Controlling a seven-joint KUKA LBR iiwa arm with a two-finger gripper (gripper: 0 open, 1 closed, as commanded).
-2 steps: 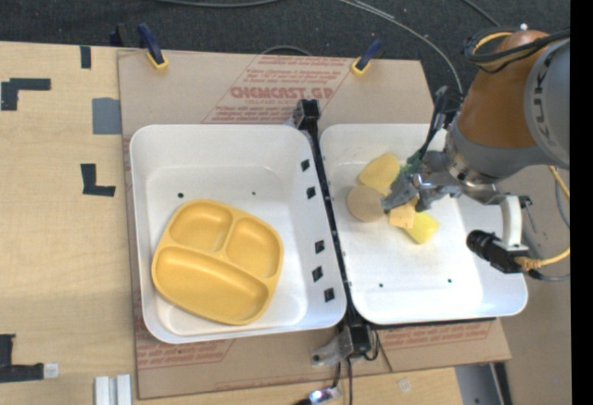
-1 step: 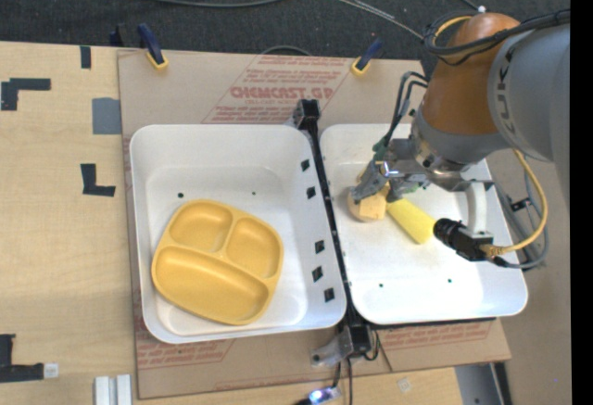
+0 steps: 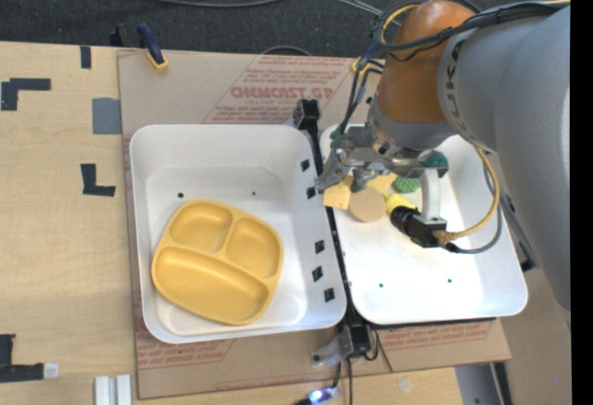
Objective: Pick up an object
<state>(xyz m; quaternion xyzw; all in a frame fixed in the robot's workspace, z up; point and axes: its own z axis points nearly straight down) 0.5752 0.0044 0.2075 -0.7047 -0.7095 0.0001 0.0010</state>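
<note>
Hovering gripper [image 3: 355, 173] just above yellow wedge [image 3: 337, 196], right bin [image 3: 463, 297].

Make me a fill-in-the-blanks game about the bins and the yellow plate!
The yellow divided plate lies in the ____ bin.
The plate has ____ compartments.
The gripper hangs over the ____ bin, near its left wall.
The band above the robot's wrist is ____.

Missing words: left; three; right; orange
</note>
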